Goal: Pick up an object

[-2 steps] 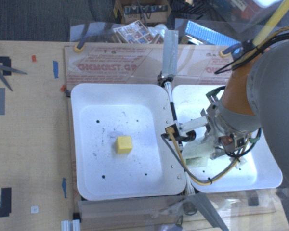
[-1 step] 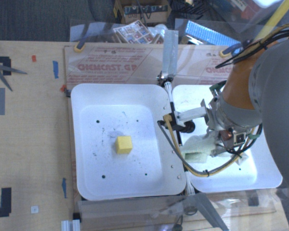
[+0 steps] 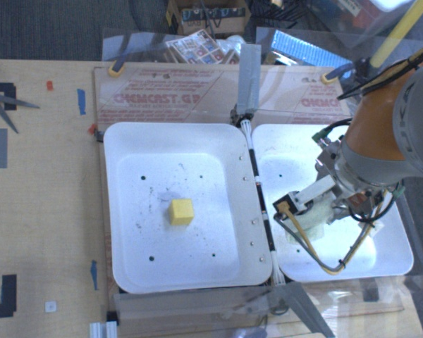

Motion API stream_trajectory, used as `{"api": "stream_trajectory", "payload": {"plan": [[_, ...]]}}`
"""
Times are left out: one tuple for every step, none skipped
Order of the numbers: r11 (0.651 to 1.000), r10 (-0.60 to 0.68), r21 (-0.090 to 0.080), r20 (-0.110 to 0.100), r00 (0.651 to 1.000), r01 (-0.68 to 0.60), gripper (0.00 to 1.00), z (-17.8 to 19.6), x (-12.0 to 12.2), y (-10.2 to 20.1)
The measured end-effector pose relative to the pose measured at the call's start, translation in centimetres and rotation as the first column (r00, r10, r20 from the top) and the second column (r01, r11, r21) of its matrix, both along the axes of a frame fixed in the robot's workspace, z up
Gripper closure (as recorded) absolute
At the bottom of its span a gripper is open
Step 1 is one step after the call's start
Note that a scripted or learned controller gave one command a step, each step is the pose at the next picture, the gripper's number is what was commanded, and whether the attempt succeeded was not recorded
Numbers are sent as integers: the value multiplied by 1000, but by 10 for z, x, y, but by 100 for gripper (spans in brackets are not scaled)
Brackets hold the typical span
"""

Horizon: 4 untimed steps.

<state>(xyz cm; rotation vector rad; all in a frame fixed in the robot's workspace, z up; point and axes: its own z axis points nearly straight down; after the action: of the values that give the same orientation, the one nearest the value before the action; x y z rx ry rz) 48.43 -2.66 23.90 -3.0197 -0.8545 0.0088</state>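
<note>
- The arm point(image 3: 381, 129), grey with its orange band, is reaching in from the right and hanging over the right bin point(image 3: 398, 255), with the gripper point(image 3: 307, 217) pointing down toward the left part of that bin's floor.
- Whether the gripper is released or clenched I cannot tell; the wrist body and a loop of yellowish cable point(image 3: 331, 259) are covering that part of it, and nothing is showing that could be called held.
- The yellow cube point(image 3: 181, 211) is lying alone near the middle of the left bin point(image 3: 120, 146), resting flat on the speckled floor, apart from every wall.
- The cube is sitting well to the left of the gripper, with the ridge between the two bins point(image 3: 257, 182) lying between them; the two are at roughly the same depth in the scene, neither nearer nor farther to speak of.
- Judging from this, the task is sitting at its start: the approach step, with no grasp made and the cube untouched.
- The next move is calling for a lift clear of the dividing ridge, a sideways carry to the left until the gripper is standing over the cube, then a straight descent with the jaws spread wide enough to straddle it.
- The cube's flat sides are probably offering an easy hold, provided the jaws are lining up with two opposite faces rather than its corners.
</note>
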Motion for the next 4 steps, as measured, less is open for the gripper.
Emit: {"api": "stream_trajectory", "payload": {"plan": [[997, 76, -2, 5, 997, -76, 100, 27, -5, -8], [942, -335, -3, 4, 942, 335, 100, 8, -5, 51], [980, -198, -1, 0, 980, 198, 100, -4, -6, 27], [940, -342, -2, 4, 940, 342, 100, -32, 24, 37]]}}
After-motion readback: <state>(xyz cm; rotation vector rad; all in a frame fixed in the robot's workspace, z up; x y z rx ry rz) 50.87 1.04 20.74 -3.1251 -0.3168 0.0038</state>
